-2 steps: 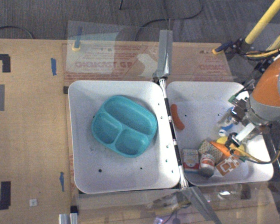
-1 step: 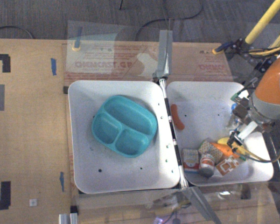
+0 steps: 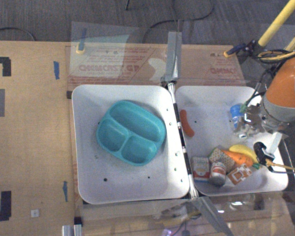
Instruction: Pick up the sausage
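L bin [image 3: 83, 181]: holds one teal divided plate [image 3: 131, 132], three compartments, lying flat and skewed to the bin walls. Nothing on it; prob. a drop-off target for other runs, not needed for this task.

Divider btwn bins, then R bin [image 3: 206, 96]. Sausage [image 3: 187, 122] lies flat on the bin floor just beside the L wall of the R bin, long axis roughly parallel to that wall. It sits by itself, well apart from the clutter, so top access looks free, but the wall is close; judgement: fingers should close across the short axis w/ one finger on the wall side, tight fit there.

Front of R bin: cluster of small items touching each other: red-white carton [image 3: 200, 168], small can [image 3: 218, 172], orange carrot-like piece [image 3: 238, 158], banana [image 3: 242, 150]. Heaped towards the near wall, away from target.

Far R: gripper [image 3: 245, 124] over the R side of the R bin, near a blue item, well apart from sausage. Fingers blurred against the clutter; can't tell how far open, or whether anything is in them. Approach to target not yet begun.
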Controlling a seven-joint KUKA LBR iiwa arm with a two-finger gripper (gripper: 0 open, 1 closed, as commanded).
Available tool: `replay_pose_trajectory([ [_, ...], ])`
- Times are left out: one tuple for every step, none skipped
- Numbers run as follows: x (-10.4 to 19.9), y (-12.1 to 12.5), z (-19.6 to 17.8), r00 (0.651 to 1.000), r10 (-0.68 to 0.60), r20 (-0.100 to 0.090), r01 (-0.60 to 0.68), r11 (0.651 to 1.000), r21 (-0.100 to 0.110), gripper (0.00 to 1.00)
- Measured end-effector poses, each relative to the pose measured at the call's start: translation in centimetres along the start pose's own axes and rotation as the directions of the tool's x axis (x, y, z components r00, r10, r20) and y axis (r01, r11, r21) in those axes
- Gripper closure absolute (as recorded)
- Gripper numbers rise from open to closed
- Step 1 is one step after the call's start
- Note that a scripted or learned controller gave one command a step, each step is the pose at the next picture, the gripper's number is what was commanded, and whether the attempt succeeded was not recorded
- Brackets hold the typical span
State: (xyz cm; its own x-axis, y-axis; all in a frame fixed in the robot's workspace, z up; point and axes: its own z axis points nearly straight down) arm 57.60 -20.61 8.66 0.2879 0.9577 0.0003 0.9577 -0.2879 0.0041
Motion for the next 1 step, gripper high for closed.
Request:
replay_pose_trajectory([
  [-2.61, -8.3, -0.05, 0.991, 0.131, 0.0, -0.131, 0.991, 0.001, 1.0],
])
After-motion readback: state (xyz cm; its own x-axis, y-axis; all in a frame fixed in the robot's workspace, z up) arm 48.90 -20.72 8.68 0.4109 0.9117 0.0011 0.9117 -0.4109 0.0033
